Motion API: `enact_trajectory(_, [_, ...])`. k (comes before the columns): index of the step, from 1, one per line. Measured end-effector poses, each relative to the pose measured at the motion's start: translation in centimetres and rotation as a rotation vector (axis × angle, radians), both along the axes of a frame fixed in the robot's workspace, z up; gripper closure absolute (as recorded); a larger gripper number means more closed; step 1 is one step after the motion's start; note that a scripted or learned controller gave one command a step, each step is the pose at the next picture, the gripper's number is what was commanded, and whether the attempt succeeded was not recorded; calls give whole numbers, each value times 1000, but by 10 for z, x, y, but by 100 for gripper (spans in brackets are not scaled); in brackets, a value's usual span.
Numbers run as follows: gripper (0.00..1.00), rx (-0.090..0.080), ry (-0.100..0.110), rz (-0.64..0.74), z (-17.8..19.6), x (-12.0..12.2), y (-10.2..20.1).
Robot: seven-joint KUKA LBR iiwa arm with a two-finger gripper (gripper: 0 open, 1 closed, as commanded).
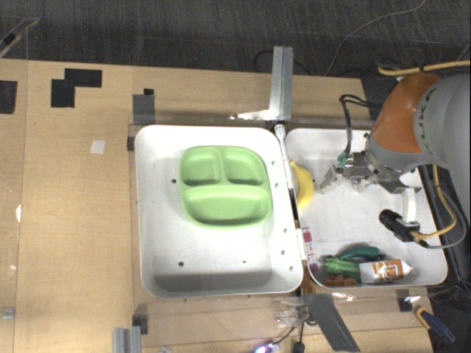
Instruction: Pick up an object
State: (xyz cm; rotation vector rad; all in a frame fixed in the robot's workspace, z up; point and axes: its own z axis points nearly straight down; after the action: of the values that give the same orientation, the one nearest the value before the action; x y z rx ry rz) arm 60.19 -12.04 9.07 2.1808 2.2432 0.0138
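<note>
The bench [66, 219] is pale wood and carries two shallow white bins side by side. The left bin [158, 256] holds one thing, a light green divided plate [224, 184] with three compartments, lying flat a little above the bin's middle. The right bin [353, 219] is reached by one grey arm [441, 123] with an orange band, coming in from the right edge and bending down over the bin's upper part.

At the arm's end, the gripper [329, 180] points left toward the wall between the bins. Its fingers are thin and small against the white floor; nothing shows between them, and whether they stand apart or together cannot be told.

Four loose things lie in the right bin. One yellow object [302, 183], curved like a banana, rests against the bin's left wall, just beside the gripper's tip and to its left; whether they touch cannot be made out. Three more lie in a cluster along the bin's lower edge, well apart from the gripper: one green object [360, 254], one small red object [340, 266] under it, and one white bottle [384, 271] with an orange label, lying on its side.

One black cable end [396, 225] hangs from the arm over the bin's right side.
</note>
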Motion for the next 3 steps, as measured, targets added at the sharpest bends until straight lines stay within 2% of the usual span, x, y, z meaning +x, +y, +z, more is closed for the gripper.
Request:
enact_trajectory(2, [0, -4, -8, 220, 2, -98, 22])
enact_trajectory(3, [0, -3, -4, 249, 1, -47, 29])
